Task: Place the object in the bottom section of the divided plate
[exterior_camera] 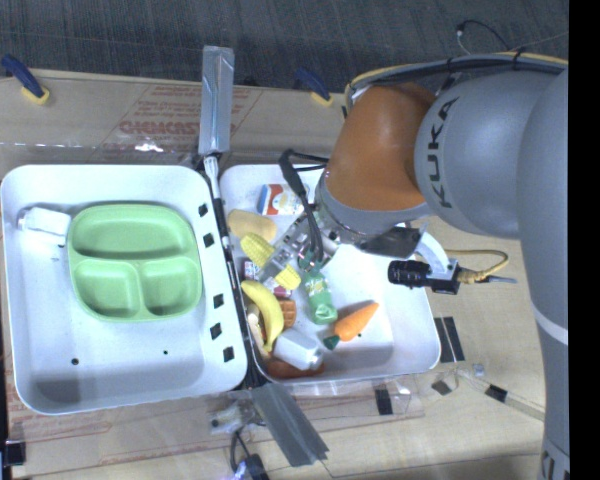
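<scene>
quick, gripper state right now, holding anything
Gripper: cannot be told; it sits low in the right bin among the cluttered objects, beside the banana.

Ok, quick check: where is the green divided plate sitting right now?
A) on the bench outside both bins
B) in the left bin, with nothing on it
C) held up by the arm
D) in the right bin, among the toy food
B: the green divided plate lies flat in the left bin with all its sections bare, while the banana and carrot sit in the right bin.
</scene>
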`<state>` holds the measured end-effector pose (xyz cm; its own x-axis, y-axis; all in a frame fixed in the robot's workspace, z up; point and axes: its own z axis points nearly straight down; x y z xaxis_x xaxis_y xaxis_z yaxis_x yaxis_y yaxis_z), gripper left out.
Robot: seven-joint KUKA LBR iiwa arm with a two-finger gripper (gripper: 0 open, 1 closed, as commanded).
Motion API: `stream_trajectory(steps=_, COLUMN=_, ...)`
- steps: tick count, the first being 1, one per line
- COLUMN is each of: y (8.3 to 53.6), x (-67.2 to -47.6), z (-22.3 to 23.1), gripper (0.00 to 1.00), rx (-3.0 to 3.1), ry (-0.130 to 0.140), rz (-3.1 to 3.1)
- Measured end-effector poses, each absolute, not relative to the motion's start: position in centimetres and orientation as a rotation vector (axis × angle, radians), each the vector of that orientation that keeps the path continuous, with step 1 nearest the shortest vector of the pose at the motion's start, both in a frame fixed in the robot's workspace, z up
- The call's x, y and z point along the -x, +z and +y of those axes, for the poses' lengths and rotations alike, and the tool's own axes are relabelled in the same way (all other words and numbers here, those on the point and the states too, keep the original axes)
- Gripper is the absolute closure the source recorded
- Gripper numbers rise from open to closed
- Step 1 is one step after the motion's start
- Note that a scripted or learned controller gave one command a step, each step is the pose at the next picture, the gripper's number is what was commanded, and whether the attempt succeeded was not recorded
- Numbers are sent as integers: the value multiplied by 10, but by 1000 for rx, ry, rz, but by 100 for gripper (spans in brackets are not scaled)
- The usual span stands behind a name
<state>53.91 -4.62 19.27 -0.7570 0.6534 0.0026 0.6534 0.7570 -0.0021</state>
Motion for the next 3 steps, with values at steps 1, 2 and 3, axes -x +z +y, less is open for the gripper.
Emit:
stream_trajectory(steps=1, y=240, x=-530, z=-37, gripper=100, rx=1036, ry=0, rz=-2967)
stream_trajectory(steps=2, y=250, x=-530, z=-38, gripper=100, rx=1032, ry=1, rz=-2969)
stream_trajectory(steps=3, y=190, x=-531, z=59, gripper=100, rx=816, ry=3, rz=-3030)
